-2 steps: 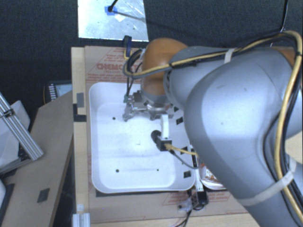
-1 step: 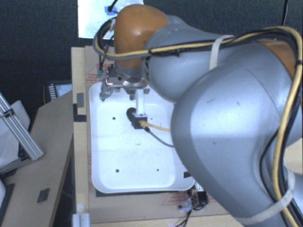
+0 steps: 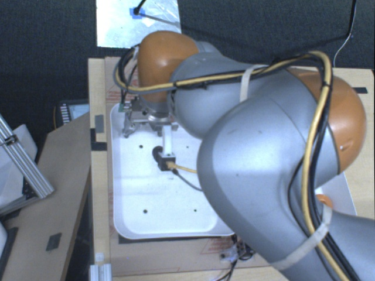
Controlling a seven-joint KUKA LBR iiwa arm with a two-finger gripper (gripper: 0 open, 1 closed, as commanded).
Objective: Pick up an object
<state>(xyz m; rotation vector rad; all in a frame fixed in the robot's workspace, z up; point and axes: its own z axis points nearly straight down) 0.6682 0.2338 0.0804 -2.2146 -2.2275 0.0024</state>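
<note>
My gripper [image 3: 136, 123] hangs low over the far end of the left white bin [image 3: 146, 218], close to its back left corner. The grey arm with its orange band reaches across from the right and covers most of the bench. A small orange object [image 3: 324, 202] peeks out beside the arm on the right, where the right bin lies; the rest of it is hidden. I see nothing between the gripper's tips, which are too small and shadowed to read.
The left bin's floor shows bare white with a few small dark holes. A shiny foil sheet [image 3: 137, 16] lies beyond the bench at the back. A wooden panel [image 3: 53, 174] and metal rails [image 3: 23, 165] stand to the left.
</note>
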